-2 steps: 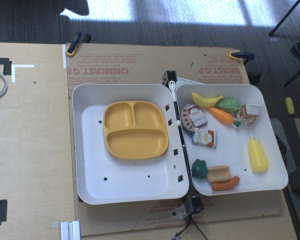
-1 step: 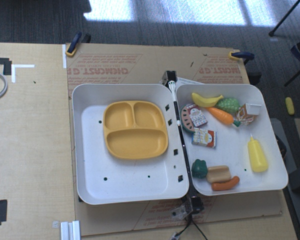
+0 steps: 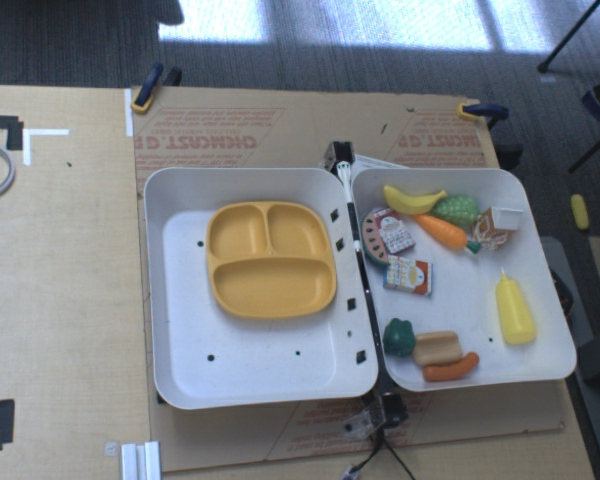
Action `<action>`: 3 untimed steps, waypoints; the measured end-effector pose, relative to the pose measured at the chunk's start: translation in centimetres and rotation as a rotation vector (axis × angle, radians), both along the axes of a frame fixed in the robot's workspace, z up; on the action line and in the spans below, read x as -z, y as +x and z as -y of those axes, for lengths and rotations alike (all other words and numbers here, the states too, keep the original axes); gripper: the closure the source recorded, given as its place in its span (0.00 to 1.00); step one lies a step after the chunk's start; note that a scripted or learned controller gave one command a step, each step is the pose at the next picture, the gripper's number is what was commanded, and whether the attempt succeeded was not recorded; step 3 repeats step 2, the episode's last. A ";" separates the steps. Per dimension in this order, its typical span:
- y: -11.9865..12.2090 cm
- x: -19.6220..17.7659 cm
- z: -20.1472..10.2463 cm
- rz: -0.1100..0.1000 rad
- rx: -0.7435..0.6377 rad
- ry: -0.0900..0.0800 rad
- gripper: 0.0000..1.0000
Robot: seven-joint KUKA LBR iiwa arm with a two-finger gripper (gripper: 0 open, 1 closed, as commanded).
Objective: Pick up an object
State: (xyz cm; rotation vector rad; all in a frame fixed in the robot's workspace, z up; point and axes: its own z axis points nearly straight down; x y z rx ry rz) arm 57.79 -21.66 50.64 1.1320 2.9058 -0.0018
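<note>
Two white bins sit side by side on the table: the left bin (image 3: pixel 180 368) bears one yellow divided plate (image 3: pixel 271 258), the right bin (image 3: pixel 540 353) about ten crowded toy foods, among them one banana (image 3: pixel 412 200), one carrot (image 3: pixel 442 231) and one mustard bottle (image 3: pixel 515 310). The close packing risks a grasp that nudges neighbours or closes on nothing. The pincer's state cannot be told.

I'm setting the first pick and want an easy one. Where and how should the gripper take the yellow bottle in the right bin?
Probably grip the yellow bottle across its wide body, coming straight down from above. It lies flat with its nozzle toward the bin's far side and bare floor on both long sides, so the fingers could close across its width. The nozzle end looks too narrow.
</note>
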 end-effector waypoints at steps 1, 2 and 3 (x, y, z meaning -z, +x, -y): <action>0.0 0.0 0.0 0.000 0.000 0.000 0.00; -3.4 15.3 0.6 -0.019 -0.056 0.007 0.00; -3.4 15.3 0.6 -0.019 -0.056 0.007 0.00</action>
